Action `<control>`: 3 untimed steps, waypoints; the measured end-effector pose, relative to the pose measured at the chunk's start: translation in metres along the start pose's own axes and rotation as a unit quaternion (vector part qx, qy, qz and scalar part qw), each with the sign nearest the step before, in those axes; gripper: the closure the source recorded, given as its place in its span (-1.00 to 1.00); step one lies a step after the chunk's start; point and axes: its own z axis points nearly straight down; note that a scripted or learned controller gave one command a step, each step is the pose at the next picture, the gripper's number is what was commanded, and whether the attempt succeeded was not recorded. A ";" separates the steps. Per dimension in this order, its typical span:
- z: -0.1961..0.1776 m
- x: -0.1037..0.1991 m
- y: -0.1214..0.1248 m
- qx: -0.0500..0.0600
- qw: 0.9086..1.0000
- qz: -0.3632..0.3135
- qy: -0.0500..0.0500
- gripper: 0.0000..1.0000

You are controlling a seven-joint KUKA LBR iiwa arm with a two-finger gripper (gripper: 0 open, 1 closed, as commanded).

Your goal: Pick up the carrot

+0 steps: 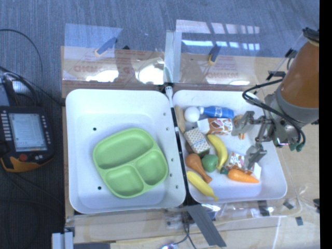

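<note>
The carrot [243, 176] is orange and lies flat near the front right of the right bin [272, 188], beside a red and white packet [236, 161]. My gripper [249, 139] hangs over the right side of that bin, just behind the carrot. It is open: one finger [243, 123] points toward the back and the other finger [255, 154] stands just above the carrot's right end. Nothing sits between the fingers.
The right bin also holds a white ball [192, 114], a blue bottle [218, 111], a small carton [220, 125], a checkered box [197, 140], two bananas [219, 149] [201, 184], a green fruit [209, 162] and a brown piece [196, 165]. A green divided plate [130, 162] lies in the left bin [83, 113].
</note>
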 end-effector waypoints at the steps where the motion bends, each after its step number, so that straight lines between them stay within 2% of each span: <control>1: 0.129 0.014 -0.003 -0.002 0.998 -0.068 0.005 -1.00; 2: 0.180 0.000 -0.059 0.000 0.998 -0.061 -0.004 -1.00; 3: 0.183 0.001 -0.060 0.001 0.999 -0.047 -0.008 -1.00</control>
